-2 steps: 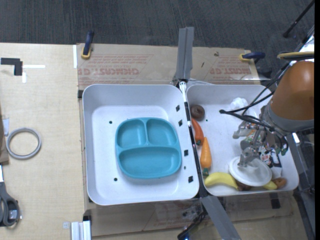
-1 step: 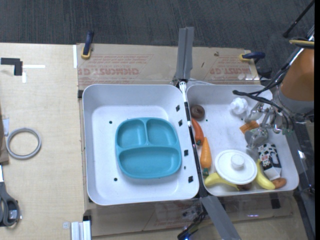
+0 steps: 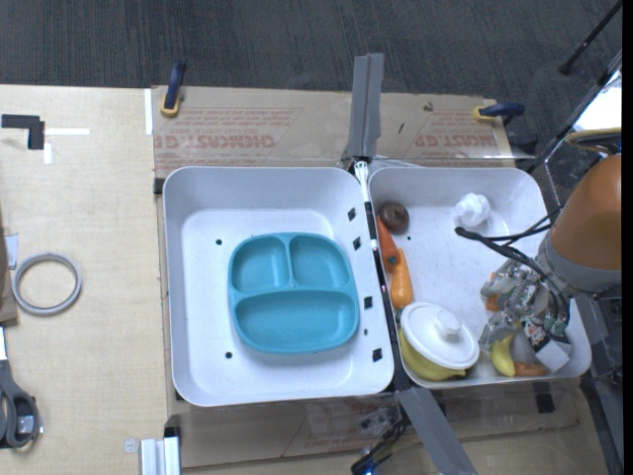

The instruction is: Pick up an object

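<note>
Reaching step, grasp not yet made. Gripper (image 3: 516,310): low in right bin (image 3: 435,255), near corner; finger state cannot be told. Candidates: banana (image 3: 502,357) just beside it, lidded bowl (image 3: 437,339) near, carrot (image 3: 398,273) apart. Next: settle over one, close.

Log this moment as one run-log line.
task: pick up an object | gripper: low in right bin, near banana | grasp: none visible | left bin: blue tray | status: in progress
</note>
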Controlling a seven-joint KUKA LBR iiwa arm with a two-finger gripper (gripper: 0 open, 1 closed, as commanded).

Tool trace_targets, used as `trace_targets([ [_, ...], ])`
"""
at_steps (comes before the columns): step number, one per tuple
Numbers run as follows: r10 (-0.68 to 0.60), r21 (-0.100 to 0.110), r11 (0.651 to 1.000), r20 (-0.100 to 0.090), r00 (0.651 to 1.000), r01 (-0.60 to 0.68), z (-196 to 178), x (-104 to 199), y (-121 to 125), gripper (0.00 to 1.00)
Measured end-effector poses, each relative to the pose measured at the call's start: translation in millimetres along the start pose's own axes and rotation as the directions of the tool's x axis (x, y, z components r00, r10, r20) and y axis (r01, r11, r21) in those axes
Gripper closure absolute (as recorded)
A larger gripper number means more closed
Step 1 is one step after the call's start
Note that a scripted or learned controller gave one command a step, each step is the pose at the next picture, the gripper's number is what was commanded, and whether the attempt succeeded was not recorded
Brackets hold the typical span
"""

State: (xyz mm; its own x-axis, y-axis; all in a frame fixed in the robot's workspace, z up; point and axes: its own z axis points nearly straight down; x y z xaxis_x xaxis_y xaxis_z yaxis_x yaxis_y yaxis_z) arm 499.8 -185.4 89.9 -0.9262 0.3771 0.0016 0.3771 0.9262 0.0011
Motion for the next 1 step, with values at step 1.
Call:
trace_targets([
  [1,-0.004,0.0,1.0,-0.001,1.0,0.004,-6.8,-0.7,1.8,1.0],
])
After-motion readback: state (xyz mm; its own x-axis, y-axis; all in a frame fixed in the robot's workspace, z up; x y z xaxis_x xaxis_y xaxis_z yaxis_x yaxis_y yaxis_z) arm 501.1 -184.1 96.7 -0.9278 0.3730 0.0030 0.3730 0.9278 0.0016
